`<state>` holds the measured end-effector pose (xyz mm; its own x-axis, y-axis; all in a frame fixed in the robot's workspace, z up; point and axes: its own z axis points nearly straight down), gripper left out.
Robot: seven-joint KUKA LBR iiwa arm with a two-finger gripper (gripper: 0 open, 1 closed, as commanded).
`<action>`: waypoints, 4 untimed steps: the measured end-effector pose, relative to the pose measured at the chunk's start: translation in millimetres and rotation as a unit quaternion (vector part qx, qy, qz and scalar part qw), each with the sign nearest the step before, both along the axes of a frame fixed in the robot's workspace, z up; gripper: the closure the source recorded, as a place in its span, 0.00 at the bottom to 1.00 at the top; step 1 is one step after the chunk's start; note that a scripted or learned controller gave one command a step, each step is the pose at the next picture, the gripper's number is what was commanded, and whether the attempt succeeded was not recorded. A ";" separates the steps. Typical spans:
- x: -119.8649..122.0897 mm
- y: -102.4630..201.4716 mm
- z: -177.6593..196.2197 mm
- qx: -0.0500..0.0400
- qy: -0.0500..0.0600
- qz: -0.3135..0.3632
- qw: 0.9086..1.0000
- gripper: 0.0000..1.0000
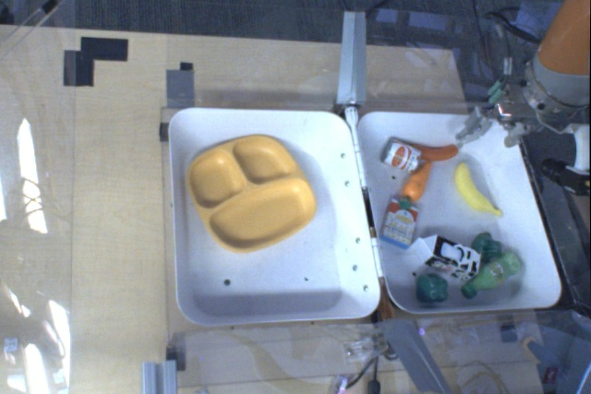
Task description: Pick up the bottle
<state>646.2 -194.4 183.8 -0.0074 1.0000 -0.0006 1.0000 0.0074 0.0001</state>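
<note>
Camera view: green bottle point(491, 273) lies on its side in the right bin's point(531, 198) near right corner, beside a white card point(452, 256). Gripper point(489, 120) hangs at the far right corner, well apart; grip unreadable, nothing visibly held.

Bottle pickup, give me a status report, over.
Gripper at right bin's top right edge, holding nothing. Green bottle lying at bin's bottom right, untouched. Black-and-white box and green toys crowd it.

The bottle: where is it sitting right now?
The green bottle lies in the right bin, near its front right corner, just right of the black-and-white card and below the banana.
</note>
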 end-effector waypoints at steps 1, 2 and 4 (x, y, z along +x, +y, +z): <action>-99.9 -3.6 -61.8 0.000 0.001 -0.156 0.988 0.00; -157.8 -0.1 -53.7 0.001 0.000 -0.142 0.990 0.00; -150.7 -2.9 -87.9 0.002 -0.007 -0.145 0.989 1.00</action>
